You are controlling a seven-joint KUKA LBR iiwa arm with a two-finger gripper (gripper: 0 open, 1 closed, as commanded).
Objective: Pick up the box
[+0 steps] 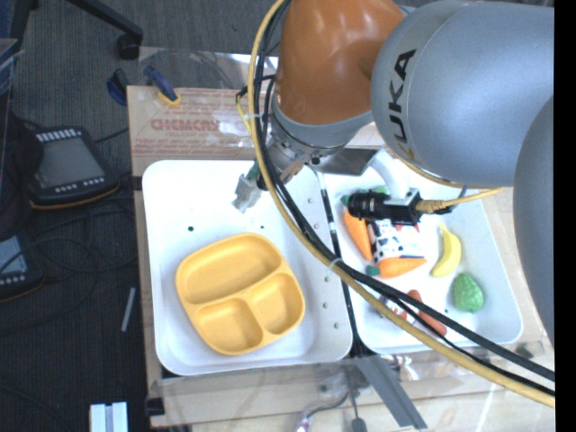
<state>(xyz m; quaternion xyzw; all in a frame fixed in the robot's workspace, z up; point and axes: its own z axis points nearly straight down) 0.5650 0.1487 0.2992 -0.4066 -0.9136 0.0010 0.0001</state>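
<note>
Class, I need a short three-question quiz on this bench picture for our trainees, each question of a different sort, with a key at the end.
1. True or false: the yellow divided plate lies in the right bin.
2. Which item lies nearest the banana? A) the green toy B) the yellow divided plate C) the blue-handled clamp
3. Fill in: the gripper hangs over the ____ bin.

Key
1. False; it lies in the left bin.
2. A.
3. Left. The box lies in the right bin, beside the carrots.
</note>
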